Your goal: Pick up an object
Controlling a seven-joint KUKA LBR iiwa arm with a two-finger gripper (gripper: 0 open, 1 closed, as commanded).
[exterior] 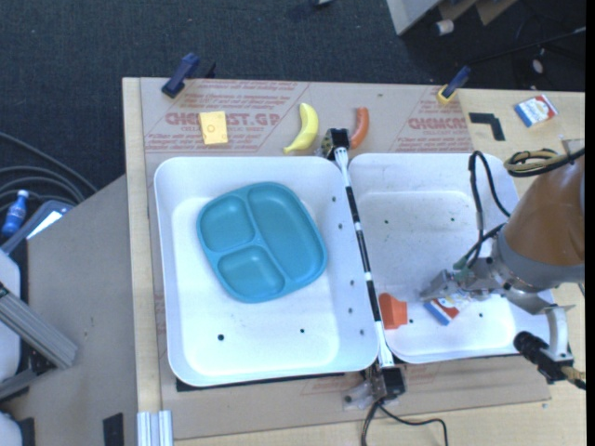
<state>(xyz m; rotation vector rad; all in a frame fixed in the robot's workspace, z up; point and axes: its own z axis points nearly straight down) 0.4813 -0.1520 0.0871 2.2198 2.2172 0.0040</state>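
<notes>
In the right bin (418, 212), a small red, white and blue object (442, 310) lies near the front wall. An orange block (393, 311) rests just to its left, against the divider. My gripper (449, 291) hangs low, directly over the small object and touching or nearly touching its top. The arm's orange band (556, 223) rises to the right of it. In the left bin (186, 277) lies a blue divided plate (261, 241).
Behind the bins, on the board, are a toy banana (302, 128), an orange-red toy vegetable (360, 126) and a yellow block (213, 129). Clamps (179, 75) hold the board's back edge. A black cable (479, 193) loops over the right bin.
</notes>
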